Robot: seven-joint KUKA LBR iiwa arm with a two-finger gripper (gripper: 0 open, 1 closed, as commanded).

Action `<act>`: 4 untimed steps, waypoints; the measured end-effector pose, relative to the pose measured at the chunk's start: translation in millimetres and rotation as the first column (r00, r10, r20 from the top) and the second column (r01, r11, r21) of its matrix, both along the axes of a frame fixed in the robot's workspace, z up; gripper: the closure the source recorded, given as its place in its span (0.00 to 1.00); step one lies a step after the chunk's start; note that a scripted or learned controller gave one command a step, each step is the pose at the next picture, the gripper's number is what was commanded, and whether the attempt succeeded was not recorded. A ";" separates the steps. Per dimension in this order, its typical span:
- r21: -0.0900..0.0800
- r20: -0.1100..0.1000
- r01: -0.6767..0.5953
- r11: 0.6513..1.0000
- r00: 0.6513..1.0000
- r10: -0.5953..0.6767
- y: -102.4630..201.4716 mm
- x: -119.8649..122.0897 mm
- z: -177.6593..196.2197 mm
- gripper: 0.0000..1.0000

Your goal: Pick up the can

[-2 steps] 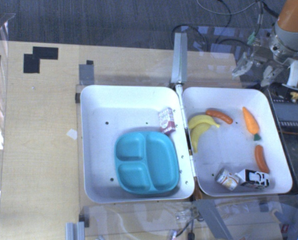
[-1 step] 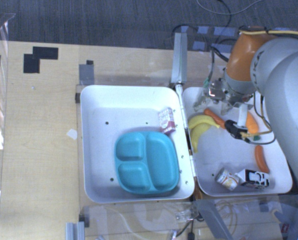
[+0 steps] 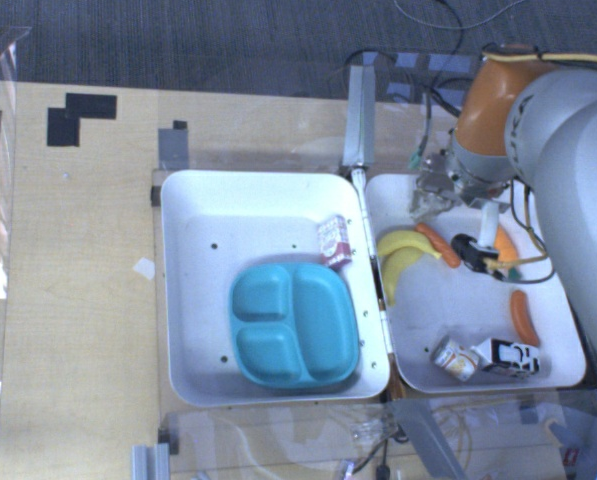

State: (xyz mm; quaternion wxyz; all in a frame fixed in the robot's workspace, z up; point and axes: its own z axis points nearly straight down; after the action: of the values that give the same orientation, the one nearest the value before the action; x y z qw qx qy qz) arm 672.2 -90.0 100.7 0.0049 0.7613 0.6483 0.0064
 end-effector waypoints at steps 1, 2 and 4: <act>0.002 -0.009 0.332 0.943 0.943 -0.332 90.8 -7.5 176.2 1.00; 0.004 -0.014 0.747 0.664 0.664 -0.747 164.2 -7.1 226.1 1.00; 0.004 -0.016 0.767 0.642 0.642 -0.767 255.7 -43.3 227.0 1.00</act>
State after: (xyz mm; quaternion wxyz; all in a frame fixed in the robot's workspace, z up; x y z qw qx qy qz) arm 628.9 165.7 327.7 -0.0012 0.9642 0.2651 0.0022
